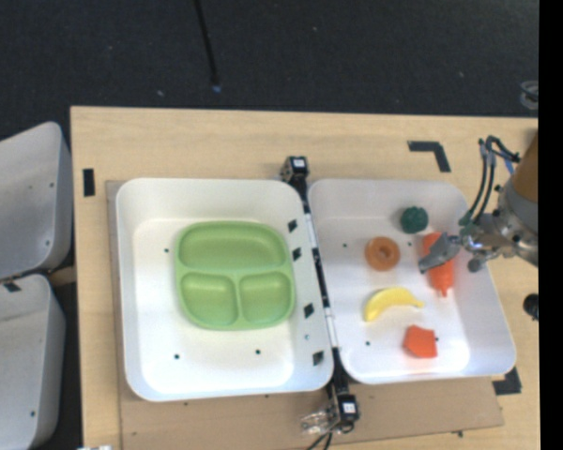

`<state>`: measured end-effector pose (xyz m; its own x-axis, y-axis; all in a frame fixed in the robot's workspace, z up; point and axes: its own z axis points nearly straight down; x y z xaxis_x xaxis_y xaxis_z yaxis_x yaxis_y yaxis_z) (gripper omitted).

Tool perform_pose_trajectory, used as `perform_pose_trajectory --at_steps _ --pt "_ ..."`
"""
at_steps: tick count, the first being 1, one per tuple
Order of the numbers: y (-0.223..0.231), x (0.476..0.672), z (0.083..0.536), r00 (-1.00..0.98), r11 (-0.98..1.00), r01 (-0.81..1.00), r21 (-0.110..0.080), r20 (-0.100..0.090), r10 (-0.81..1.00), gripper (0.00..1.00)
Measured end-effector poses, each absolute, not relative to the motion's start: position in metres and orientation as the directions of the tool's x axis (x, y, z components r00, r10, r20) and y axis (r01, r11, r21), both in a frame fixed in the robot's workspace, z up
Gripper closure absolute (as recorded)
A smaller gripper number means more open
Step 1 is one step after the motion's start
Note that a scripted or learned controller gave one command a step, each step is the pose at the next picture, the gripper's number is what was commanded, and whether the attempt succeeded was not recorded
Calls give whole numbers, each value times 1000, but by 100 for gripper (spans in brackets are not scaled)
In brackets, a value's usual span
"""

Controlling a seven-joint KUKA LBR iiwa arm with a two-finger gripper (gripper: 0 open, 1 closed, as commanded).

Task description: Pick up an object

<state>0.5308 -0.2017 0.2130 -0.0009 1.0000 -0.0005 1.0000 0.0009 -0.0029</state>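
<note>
Two white bins side by side: left bin [131, 345] with green tray [235, 275]; right bin [483, 345] with banana [391, 302], red piece [420, 342], orange ring [383, 253], green ball [413, 218]. Gripper [438, 259] over right bin, touching an orange carrot [440, 273]; grip unclear.

A wooden bench [197, 139] carries two shallow white bins side by side. The left bin [141, 364] holds a green divided plate [235, 274] with three compartments, lying flat near its middle. The right bin [488, 345] touches it along a clipped seam.
</note>
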Motion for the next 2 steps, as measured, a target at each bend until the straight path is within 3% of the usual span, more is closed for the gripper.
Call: perform_pose_trajectory --at_steps 2 --pt "-202 534 126 1 -1 1000 -2 -2 1000 0"
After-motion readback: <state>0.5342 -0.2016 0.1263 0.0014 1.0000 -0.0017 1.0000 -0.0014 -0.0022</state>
